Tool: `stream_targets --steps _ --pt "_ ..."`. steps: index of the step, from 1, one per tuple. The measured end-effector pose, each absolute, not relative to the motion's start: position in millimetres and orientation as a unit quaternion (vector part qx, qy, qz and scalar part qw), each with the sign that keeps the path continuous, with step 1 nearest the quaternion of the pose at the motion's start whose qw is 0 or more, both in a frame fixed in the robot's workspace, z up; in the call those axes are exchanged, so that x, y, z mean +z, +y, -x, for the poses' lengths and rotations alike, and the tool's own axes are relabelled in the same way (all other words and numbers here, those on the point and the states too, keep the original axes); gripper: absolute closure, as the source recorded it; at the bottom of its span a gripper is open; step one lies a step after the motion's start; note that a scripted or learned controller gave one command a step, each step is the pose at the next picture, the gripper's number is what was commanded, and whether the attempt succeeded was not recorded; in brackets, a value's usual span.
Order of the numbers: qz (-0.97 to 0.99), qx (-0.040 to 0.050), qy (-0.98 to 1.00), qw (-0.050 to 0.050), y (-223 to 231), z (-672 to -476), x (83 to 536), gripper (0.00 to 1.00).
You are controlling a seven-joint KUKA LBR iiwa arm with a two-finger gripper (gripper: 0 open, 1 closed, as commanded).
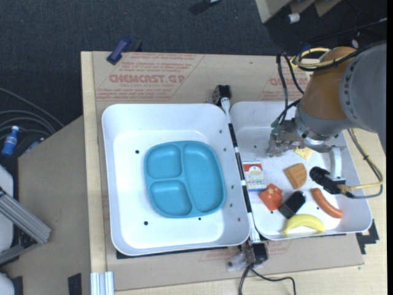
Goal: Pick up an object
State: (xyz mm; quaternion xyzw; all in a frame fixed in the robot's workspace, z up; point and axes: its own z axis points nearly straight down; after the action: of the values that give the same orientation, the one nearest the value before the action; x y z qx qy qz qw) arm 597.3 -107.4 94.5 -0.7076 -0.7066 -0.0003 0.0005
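Two shallow white bins stand on the worktop (153,82): one left bin (120,140) and one right bin (258,112). The left bin carries a single blue plate (184,178), which is divided into three compartments. The right bin carries six loose things, one of each kind: one red-and-white card (253,174), one red lump (271,195), one tan wedge (296,175), one black block (292,203), one yellow banana (304,224) and one orange sausage (325,203).

A tray (184,178) lies in the left bin (123,134), a banana (304,224) and sausage (326,204) in the right bin (252,118).
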Motion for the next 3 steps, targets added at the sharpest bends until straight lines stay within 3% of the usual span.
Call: stream_targets --steps 1,2,3 --pt "0.708 -0.0003 -0.707 0.001 -107 -597.3 94 0.0" --pt "0.707 -0.0004 -0.707 0.0 -103 -654.4 85 0.0" --pt "0.707 -0.0008 -0.708 -0.001 -102 -655.1 95 1.0"
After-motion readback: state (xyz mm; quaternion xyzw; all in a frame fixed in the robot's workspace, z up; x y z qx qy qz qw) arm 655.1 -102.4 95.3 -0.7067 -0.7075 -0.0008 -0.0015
